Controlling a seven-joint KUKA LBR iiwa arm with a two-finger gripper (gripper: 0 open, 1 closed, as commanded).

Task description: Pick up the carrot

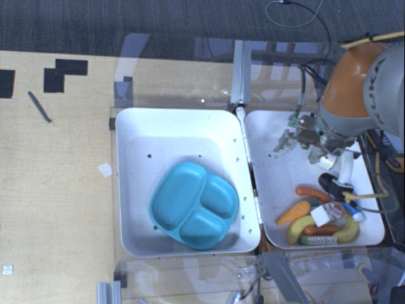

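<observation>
Closest to the bottom of the view, in the near corner of the right bin (272,170), a little pile of toy food lies together. The carrot (293,213) is orange and lies slanted at the left side of that pile. Just beside it sits a yellow banana (302,227), with its end touching the carrot. Behind the carrot lies a red sausage (312,193). A white tag (321,216) rests on top of the pile. The left bin (136,170) holds a blue plate (193,204) with three parts, and it sits toward the near side of that bin. Farther back, the gripper (297,138) hangs over the far part of the right bin, well apart from the carrot. I cannot tell how it is set, and nothing shows in it. Above it is the arm's orange band (354,81).
</observation>
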